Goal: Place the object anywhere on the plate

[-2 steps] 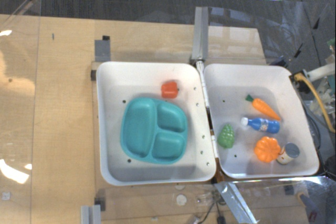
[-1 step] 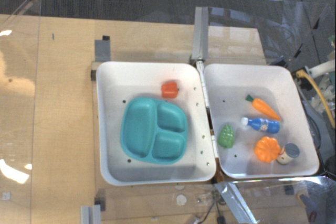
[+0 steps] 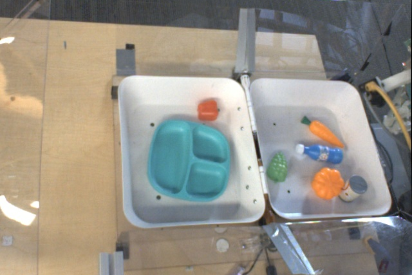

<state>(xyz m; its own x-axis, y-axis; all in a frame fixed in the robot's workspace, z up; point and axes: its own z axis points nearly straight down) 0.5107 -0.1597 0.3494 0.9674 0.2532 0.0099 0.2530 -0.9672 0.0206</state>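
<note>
You look down from one fixed camera above the bench (image 3: 58,138), tilted slightly so its far edge runs along the top. It stands well back, taking in the left bin (image 3: 132,158) and right bin (image 3: 360,113) whole, with dark floor beyond

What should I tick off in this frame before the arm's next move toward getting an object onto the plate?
1. Plate sits flat in the left bin: ok.
2. Plate compartments free of objects: ok.
3. Red-orange object lies off the plate, just behind it: ok.
4. Carrot, blue bottle, green object and pumpkin lie apart in the right bin: ok.
5. Which object is the target: cannot tell.
</note>
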